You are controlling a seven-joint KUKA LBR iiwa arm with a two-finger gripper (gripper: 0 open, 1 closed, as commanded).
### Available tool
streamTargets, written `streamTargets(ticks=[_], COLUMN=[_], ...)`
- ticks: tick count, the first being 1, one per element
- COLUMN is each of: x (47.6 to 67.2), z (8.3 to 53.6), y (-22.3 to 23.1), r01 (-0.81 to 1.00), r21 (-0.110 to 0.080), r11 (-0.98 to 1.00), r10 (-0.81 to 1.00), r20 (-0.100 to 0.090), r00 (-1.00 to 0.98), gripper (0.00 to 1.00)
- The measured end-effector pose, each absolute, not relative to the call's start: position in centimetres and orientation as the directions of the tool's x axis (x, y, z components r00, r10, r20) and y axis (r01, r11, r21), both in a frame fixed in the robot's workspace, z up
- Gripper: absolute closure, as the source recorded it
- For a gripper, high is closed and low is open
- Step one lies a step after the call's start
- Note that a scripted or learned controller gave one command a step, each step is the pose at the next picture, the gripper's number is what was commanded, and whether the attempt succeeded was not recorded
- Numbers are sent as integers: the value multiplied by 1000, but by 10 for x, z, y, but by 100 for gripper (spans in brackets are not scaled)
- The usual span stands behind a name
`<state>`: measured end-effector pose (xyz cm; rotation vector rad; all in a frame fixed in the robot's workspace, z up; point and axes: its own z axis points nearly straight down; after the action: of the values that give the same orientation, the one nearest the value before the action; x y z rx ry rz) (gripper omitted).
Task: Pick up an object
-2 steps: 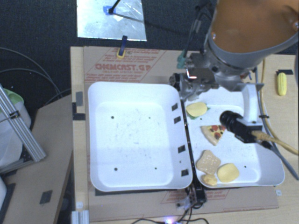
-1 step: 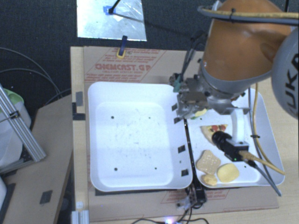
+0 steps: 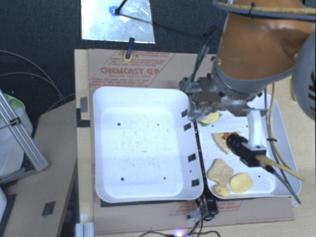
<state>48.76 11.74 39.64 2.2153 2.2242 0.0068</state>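
My gripper hangs low over the far left corner of the right bin, under the big orange and grey arm. A pale green-yellow piece lies right beside it, partly hidden by the gripper body. Nearer the front of this bin lie a tan cracker-like square, a round yellow piece, a small yellow bit and a pale wedge with a small red spot next to it. Nothing is visibly held.
The left bin sits beside the right one, divided by a thin wall. Both rest on printed cardboard. A shiny metal sheet lies behind, and an aluminium frame stands at the far left.
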Motion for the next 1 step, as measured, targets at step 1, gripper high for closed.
streamTargets(ticks=[1], x=[487], z=[402], y=[64], r01=[1000], r21=[5], r11=[-4], r10=[1000], r20=[0], r00=[4], gripper=[100])
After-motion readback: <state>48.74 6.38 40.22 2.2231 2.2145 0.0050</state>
